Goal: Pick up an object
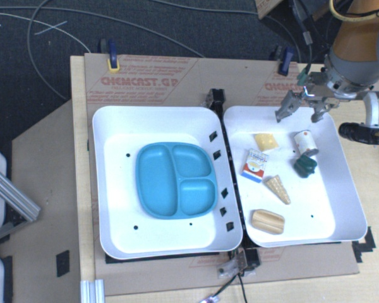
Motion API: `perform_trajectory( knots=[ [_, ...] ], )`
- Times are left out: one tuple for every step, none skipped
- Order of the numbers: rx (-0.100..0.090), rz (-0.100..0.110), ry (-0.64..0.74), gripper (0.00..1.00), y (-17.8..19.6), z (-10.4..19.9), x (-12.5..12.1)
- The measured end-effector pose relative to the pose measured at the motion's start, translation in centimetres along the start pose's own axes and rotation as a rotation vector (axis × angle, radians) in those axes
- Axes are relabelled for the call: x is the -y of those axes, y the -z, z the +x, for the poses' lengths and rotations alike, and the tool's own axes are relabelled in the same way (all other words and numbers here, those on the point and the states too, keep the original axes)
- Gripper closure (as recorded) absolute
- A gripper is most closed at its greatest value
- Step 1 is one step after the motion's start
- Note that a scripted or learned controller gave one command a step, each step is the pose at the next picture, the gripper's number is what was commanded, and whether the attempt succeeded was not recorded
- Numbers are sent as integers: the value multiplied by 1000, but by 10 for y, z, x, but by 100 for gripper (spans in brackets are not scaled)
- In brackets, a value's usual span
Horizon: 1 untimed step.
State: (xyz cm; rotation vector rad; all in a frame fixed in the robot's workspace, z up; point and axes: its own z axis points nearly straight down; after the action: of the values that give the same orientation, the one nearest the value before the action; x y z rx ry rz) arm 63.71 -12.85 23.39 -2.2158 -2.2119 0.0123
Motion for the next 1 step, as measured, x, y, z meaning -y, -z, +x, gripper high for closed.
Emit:
perform_trajectory(
  knots=[
    [2, -12, 2, 0, 8, 0, -1]
  ],
)
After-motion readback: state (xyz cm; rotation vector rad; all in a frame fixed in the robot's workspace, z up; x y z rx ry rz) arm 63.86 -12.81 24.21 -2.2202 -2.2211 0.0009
